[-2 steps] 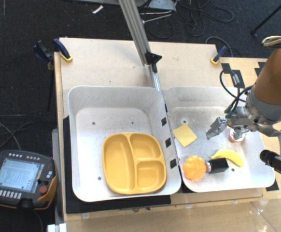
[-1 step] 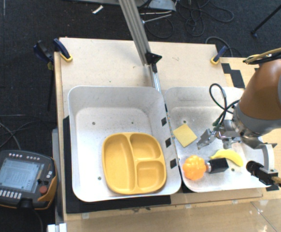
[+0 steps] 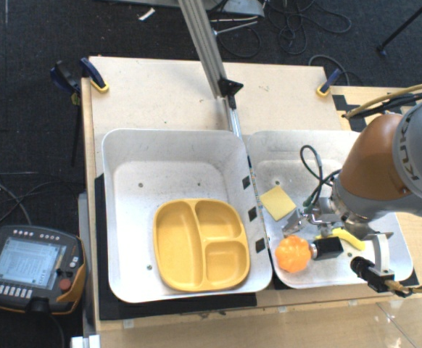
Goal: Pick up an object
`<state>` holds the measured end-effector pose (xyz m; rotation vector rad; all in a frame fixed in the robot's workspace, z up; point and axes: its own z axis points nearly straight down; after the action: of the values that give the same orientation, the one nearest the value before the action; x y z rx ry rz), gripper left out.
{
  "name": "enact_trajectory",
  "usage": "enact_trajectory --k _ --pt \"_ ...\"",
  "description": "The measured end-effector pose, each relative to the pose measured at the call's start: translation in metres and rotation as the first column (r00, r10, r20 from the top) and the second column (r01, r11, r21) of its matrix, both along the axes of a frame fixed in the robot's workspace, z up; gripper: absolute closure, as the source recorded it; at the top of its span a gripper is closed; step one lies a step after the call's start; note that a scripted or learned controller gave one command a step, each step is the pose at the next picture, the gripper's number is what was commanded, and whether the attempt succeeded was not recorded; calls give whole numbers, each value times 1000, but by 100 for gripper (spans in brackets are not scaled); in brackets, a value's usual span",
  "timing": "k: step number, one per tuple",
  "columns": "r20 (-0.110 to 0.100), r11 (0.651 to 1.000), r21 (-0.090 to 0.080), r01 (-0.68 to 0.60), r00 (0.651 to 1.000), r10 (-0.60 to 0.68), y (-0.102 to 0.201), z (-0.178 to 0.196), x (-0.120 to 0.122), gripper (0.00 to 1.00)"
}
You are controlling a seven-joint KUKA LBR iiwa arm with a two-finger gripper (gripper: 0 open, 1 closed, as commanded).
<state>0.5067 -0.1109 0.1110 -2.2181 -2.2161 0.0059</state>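
Over right white bin we see two-finger gripper, finger state hidden under wrist, cannot tell. Round orange fruit-like object lies just left-front of it; pale yellow square sponge farther left; yellow divided plastic plate in left bin.

Floor: dark carpet with a speckled weave, loose black cables trailing across it at the top. Bench top — pale beige board, lit evenly. Yellow-tipped clamps at its far corners and. A grey metal pole slants up from the bench's far side. Control pendant with lit screen — lies on the floor, lower left.
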Motion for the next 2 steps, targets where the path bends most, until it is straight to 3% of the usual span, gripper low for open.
enact_trajectory --k 1,2 --pt "7 1000 -1 1 1000 -1 0 14 2 100" --pt "13 1000 -3 -5 1000 5 5 74 10 100"
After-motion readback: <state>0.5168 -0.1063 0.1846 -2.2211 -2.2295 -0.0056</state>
